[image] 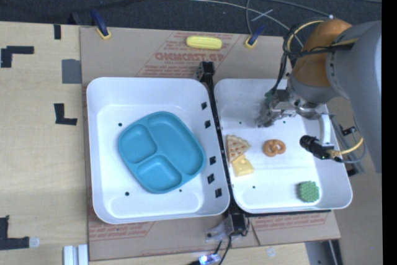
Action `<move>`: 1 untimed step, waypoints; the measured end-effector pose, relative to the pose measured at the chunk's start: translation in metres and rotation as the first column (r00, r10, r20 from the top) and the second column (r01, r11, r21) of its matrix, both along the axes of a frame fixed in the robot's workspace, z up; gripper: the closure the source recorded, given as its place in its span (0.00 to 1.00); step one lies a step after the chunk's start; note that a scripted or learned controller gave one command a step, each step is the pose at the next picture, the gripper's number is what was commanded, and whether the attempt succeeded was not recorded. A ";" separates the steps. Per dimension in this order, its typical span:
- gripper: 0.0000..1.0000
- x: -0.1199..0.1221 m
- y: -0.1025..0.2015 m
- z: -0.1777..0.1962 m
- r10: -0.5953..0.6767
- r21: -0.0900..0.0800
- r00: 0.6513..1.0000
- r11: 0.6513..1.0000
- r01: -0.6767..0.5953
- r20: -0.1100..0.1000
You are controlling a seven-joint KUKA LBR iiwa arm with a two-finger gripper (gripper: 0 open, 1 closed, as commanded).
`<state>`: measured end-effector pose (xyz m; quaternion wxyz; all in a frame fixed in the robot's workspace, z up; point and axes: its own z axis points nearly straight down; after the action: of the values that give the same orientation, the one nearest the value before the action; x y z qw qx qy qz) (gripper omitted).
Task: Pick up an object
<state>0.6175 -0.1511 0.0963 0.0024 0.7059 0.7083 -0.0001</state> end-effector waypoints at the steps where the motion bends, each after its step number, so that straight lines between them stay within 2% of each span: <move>1: 1.00 0.008 0.003 0.046 -0.001 0.003 1.000 1.000 0.001 0.000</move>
<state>0.6260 -0.1478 0.1423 0.0012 0.7064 0.7078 0.0011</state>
